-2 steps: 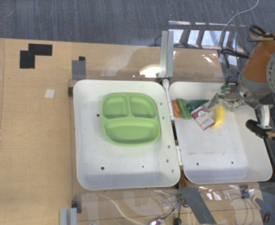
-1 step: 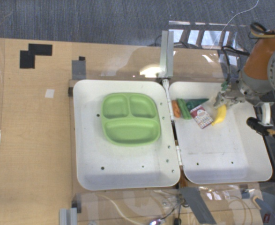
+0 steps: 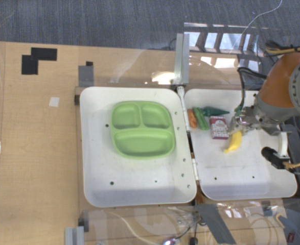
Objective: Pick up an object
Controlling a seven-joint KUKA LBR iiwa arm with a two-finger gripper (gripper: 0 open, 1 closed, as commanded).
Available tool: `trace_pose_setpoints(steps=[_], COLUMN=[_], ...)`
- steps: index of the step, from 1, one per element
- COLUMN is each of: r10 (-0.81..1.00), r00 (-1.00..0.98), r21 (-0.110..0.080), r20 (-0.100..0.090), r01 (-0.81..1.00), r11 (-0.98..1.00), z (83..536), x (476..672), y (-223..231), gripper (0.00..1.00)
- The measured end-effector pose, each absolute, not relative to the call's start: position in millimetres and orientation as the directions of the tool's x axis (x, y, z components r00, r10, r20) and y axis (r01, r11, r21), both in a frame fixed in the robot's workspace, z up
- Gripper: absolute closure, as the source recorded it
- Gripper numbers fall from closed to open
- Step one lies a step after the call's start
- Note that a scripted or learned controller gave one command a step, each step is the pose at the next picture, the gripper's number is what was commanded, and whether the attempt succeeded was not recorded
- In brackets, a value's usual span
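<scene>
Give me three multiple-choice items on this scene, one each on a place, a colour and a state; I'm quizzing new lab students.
1. Where does the green divided plate lie?
A. left bin
B. right bin
C. bare bench

2. What colour is the banana?
A. red
B. yellow
C. blue

3. How does the banana stand to the gripper?
A. lifted clear of the bin
B. lying on the right bin floor just below the gripper
C. set on the plate

Answers: 1 A, the plate sits mid left bin. 2 B, it is plainly yellow. 3 B, it rests on the white floor beside the small box.
</scene>
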State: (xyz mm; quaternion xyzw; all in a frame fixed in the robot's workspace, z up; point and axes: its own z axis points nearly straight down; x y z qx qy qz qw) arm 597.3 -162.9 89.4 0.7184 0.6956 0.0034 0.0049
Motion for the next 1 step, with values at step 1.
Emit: trace_pose_setpoints(steps=[1], r10=[1.0], r00=[-0.028], r21=[0.002], r20=[0.0], r01=[1.0], r11=[0.028], z=[197.4], x=[608.2], y=[-105.1], gripper=[1.0])
